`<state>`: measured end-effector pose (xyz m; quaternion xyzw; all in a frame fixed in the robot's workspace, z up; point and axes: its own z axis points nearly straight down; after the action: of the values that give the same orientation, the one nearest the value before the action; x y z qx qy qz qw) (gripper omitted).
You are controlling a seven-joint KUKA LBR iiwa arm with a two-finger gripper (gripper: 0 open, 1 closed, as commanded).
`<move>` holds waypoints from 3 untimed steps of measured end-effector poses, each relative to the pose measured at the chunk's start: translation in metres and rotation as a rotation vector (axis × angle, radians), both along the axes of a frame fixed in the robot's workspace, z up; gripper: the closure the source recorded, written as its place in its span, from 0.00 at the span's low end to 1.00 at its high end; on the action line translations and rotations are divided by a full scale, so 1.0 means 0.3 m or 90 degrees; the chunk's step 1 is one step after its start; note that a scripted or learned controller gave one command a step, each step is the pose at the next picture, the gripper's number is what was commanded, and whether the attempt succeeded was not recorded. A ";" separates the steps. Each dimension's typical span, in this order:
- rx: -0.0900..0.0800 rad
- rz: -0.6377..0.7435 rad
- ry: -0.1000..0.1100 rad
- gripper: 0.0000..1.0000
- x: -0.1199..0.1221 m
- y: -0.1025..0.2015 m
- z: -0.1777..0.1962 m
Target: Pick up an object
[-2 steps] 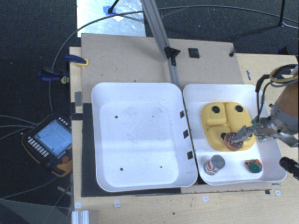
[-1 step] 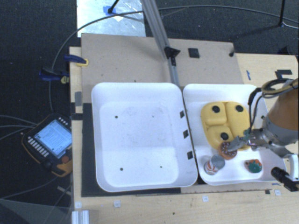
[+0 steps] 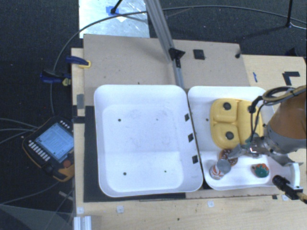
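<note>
Bench: brown board (image 3: pixel 144 61) carries two white bins | left bin (image 3: pixel 139 138) beside right bin (image 3: pixel 201 128) | arm (image 3: pixel 288 123) enters from right | yellow toy (image 3: pixel 230 123) in right bin | gripper (image 3: pixel 225 163) low by small round objects (image 3: pixel 218 169), finger state cannot be told | green object (image 3: pixel 260 170) nearby

The arm (image 3: pixel 288 123) is cut off by the frame's right edge, and its orange band and wrist hide the right bin's (image 3: pixel 201 128) far right side. The gripper (image 3: pixel 223 166) is too blurred to tell how its fingers stand. Under its tip, a small round reddish-and-white object (image 3: pixel 216 173) is partly hidden and cannot be identified. Right of the gripper, a small teal and orange item (image 3: pixel 261 170) is too small to name.
</note>
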<state>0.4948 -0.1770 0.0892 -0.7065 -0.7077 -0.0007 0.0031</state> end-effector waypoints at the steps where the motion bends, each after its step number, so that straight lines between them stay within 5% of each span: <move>1: 0.002 0.003 -0.002 1.00 0.007 0.010 0.039; 3: -0.005 0.002 -0.008 1.00 -0.008 0.004 0.434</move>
<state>0.4924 -0.1758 0.2194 -0.7053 -0.7089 -0.0020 -0.0041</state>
